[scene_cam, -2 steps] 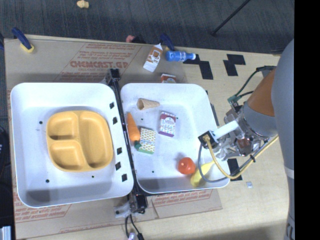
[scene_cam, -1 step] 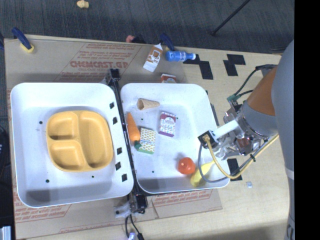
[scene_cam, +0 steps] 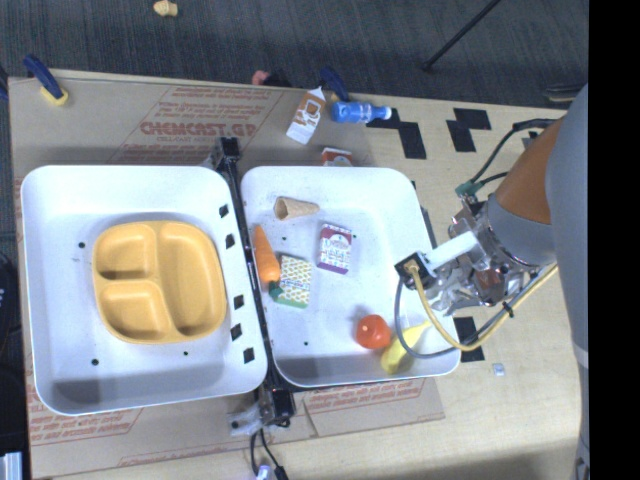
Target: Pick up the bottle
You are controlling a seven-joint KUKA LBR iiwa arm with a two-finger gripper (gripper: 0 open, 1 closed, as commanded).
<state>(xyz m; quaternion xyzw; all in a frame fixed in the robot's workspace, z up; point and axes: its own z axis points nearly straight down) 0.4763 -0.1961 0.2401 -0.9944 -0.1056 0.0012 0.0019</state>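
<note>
beyond the bins: your bottle (scene_cam: pixel 358 113) lies on the bench, outside both.
gripper (scene_cam: pixel 447 293): over right bin (scene_cam: pixel 415 193) edge; you can't tell its grip.
reason: arm parked well short.

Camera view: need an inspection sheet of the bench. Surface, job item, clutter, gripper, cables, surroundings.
Surface: bench with two white bins; left bin holds a yellow divided tray.
Job item: blue bottle lies on the bench behind the right bin, outside it.
Clutter: right bin holds cone, carrot, purple carton, patterned packet, tomato, yellow piece.
Gripper: gripper at the right bin's right rim; fingers unclear.
Cables: yellow cable loops below the wrist.
Surroundings: dark floor, blue clamps.
</note>
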